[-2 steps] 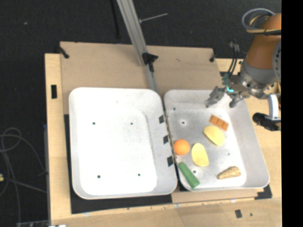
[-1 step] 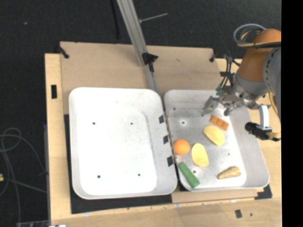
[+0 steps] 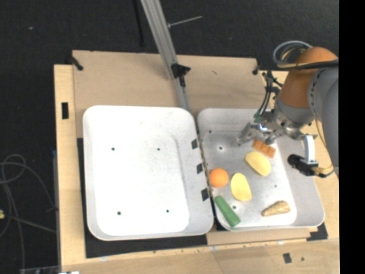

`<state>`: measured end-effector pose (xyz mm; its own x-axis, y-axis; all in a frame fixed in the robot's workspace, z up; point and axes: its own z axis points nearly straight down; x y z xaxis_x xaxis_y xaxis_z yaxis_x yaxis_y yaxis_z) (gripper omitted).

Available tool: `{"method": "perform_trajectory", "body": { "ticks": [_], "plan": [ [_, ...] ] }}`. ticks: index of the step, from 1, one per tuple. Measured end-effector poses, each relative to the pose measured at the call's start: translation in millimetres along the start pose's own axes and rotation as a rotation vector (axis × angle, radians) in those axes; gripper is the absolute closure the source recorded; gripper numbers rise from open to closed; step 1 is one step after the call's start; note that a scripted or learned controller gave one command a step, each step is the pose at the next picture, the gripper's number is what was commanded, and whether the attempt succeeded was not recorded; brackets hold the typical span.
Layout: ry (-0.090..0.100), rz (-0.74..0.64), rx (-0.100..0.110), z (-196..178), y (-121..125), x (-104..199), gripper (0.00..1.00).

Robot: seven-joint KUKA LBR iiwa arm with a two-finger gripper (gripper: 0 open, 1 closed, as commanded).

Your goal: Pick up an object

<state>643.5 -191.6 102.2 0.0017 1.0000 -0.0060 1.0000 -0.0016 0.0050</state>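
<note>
My gripper (image 3: 258,133) hangs over the back part of the right bin (image 3: 302,210), open, with nothing between its fingers. Just in front of it lies a small orange block (image 3: 264,148), touching a pale yellow potato-shaped piece (image 3: 258,164). Further forward sit an orange ball (image 3: 218,177) and a yellow lemon-like piece (image 3: 240,187). A green cylinder (image 3: 227,211) lies by the bin's front left corner. Near the front edge rests a tan bread-like piece (image 3: 276,208).
The left bin (image 3: 137,170) is a bare white tray beside the right one. A slanted metal pole (image 3: 162,33) rises behind the bins. The arm's grey body and orange band (image 3: 302,84) stand over the right bin's back right corner.
</note>
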Motion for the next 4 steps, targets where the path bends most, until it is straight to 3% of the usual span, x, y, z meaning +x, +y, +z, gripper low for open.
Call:
{"method": "perform_trajectory", "body": {
  "ticks": [1,3,4],
  "plan": [
    [-0.002,-0.001,-0.008,-15.5,2.4,-1.1,1.00],
    [0.003,-0.006,-0.003,-135.9,4.8,-1.6,1.00],
    [0.003,-0.006,0.006,-117.7,4.8,-3.1,1.00]
  ]
}}
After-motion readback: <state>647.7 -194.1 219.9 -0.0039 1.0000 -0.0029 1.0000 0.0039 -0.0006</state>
